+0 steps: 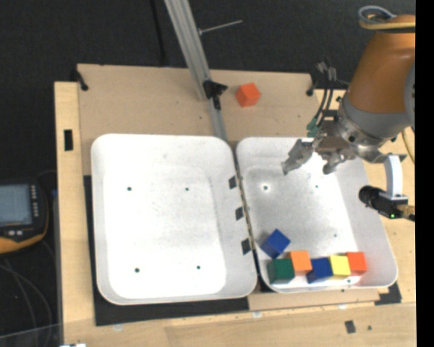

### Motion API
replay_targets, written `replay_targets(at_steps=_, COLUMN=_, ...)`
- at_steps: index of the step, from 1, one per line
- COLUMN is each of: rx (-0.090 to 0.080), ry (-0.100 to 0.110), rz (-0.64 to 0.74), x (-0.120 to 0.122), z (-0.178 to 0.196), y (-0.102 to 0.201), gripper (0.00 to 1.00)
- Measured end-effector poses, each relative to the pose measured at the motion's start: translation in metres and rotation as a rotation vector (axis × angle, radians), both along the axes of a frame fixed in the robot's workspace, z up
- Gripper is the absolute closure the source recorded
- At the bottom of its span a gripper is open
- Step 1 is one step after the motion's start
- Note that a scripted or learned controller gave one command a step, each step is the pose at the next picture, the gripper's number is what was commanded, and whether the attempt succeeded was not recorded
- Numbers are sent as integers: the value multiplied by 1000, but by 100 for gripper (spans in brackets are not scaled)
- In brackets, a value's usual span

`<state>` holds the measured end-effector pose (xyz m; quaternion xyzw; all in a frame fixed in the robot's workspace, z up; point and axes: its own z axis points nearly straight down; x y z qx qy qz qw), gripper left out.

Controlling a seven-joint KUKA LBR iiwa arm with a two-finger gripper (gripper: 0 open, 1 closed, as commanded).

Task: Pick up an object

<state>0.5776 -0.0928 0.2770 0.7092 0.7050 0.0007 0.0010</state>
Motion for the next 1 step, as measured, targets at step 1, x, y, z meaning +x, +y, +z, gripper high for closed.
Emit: replay_targets(at_steps=1, rx=-3, ry=8, rz=1, x=21, z=-81, y=-65, gripper=0)
